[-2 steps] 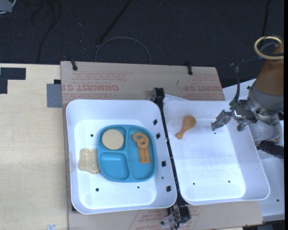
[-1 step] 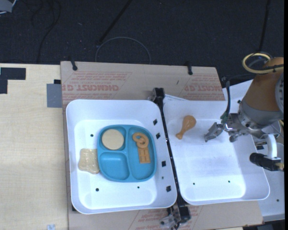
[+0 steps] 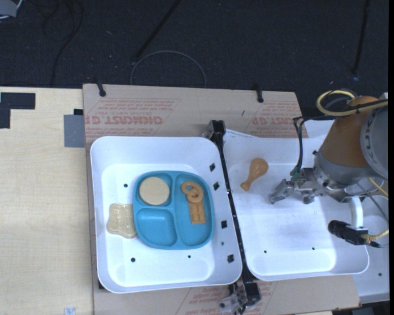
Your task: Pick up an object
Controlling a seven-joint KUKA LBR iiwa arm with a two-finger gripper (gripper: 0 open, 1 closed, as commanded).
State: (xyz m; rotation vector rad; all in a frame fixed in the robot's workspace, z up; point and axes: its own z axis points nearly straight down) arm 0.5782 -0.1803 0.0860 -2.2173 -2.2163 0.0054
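Drumstick [image 3: 255, 172], seemingly thick end upper-right.

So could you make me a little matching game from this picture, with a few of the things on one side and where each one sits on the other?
Things:
1. round cracker
2. drumstick
3. pretzel
4. pale sponge-like piece

Places:
A. right bin, left of the gripper
B. left bin floor, against the blue tray's left edge
C. tray's upper left compartment
D. tray's right compartment

Pairs: 1-C, 2-A, 3-D, 4-B
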